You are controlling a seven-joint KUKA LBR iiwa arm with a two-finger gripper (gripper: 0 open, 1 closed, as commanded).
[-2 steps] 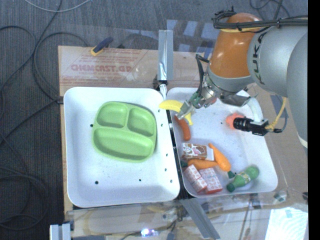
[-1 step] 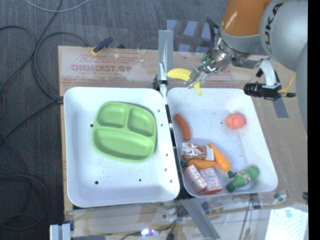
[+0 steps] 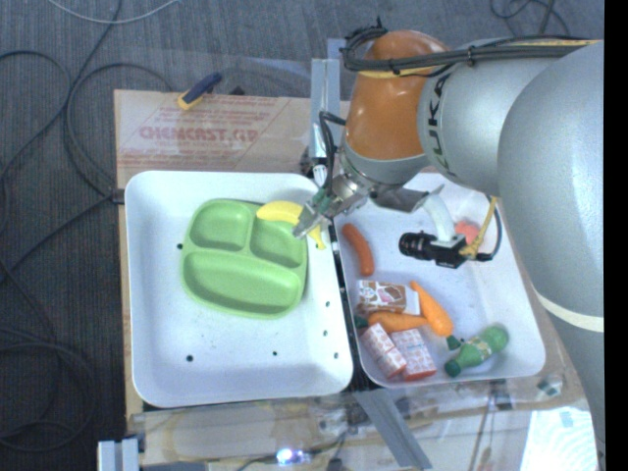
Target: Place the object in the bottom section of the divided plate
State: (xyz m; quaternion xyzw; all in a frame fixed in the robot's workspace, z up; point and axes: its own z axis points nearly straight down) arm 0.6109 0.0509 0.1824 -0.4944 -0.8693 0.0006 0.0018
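Note:
A green divided plate point(image 3: 211, 287) lies in the left white bin point(image 3: 157, 361), with two small sections at the top and one wide section point(image 3: 240, 285) at the bottom. A yellow banana point(image 3: 278, 210) hangs over the plate's upper right rim, just above the small right section. My gripper point(image 3: 314, 220) is at the banana's right end, over the wall between the two bins. Its fingers look shut on the banana, with yellow showing on both sides of them. All plate sections hold nothing.
The right bin point(image 3: 510, 292) holds an orange sausage point(image 3: 358, 248), a small brown carton point(image 3: 381, 295), two carrots point(image 3: 432, 309), red and white boxes point(image 3: 397, 351) and a green bottle point(image 3: 478, 349). A cardboard sheet point(image 3: 196, 135) lies behind the left bin.

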